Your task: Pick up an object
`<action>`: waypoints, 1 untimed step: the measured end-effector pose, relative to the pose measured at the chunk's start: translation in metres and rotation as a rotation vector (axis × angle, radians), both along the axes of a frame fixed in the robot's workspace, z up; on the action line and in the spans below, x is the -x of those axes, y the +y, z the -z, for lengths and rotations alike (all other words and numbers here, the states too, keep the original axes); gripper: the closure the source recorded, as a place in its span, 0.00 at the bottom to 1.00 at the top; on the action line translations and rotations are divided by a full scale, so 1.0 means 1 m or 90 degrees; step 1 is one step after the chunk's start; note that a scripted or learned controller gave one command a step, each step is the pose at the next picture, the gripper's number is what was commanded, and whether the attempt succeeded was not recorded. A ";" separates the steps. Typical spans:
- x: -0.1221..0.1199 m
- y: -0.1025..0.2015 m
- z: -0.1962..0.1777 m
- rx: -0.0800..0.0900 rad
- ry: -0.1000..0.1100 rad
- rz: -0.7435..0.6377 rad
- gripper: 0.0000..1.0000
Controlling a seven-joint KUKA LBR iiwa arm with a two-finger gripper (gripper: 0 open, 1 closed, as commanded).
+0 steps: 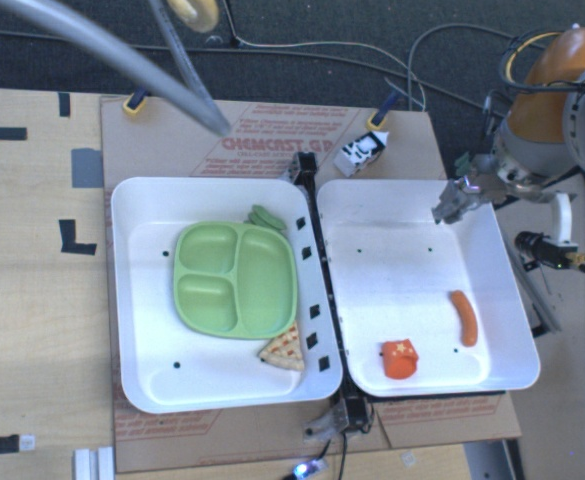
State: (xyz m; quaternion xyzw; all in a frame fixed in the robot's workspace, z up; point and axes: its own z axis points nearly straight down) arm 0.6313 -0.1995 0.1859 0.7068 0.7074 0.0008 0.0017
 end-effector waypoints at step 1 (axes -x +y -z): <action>0.003 0.001 -0.063 0.000 -0.001 0.000 1.00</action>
